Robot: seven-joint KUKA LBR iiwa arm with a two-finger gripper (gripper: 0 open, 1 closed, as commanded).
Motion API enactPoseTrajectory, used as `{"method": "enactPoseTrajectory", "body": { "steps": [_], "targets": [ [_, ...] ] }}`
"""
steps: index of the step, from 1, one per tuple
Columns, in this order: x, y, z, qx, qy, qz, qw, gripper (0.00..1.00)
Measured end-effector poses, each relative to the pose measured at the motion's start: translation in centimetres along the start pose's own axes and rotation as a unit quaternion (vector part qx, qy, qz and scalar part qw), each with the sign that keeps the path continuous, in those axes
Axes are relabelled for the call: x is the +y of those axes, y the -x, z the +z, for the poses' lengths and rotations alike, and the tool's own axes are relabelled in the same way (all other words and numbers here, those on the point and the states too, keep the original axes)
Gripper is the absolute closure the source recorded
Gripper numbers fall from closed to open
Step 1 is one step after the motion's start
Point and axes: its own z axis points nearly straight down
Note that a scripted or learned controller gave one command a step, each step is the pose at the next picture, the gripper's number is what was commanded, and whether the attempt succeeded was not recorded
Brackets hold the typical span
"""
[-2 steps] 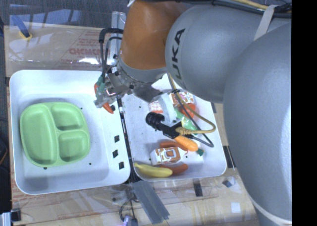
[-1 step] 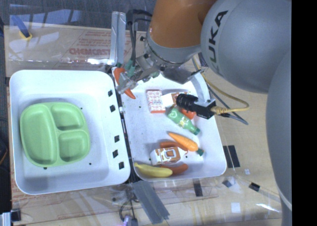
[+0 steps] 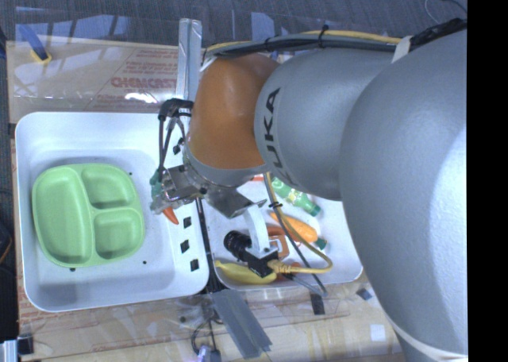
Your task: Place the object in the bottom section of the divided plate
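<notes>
1. One claw sits low at the inner wall of the left bin, just beside the divided plate. Whether it is wide or narrow cannot be told; the wrist hides the fingertips. A small orange-and-green bit shows at its tip, but a grasp cannot be confirmed.
2. Plate is green, three sections, lying flat in the left bin, nothing visibly in it. Bottom section is the small one nearest the camera.
3. Right bin holds a banana, a carrot-like piece and a green item, largely under the arm.
4. Judgement: if the object is held, carry it left over the plate rim, stop over the bottom section, lower until close, then release; avoid the ridge between sections.
5. Risk: release too early drops it onto the bin floor beside the plate.
</notes>
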Motion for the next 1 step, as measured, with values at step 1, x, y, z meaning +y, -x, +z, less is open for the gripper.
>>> {"method": "enactPoseTrajectory", "body": {
  "steps": [1],
  "targets": [
    [7.90, 0.66, -3.04, -0.001, 0.003, -0.199, 0.9800, 1.00]
  ]
}}
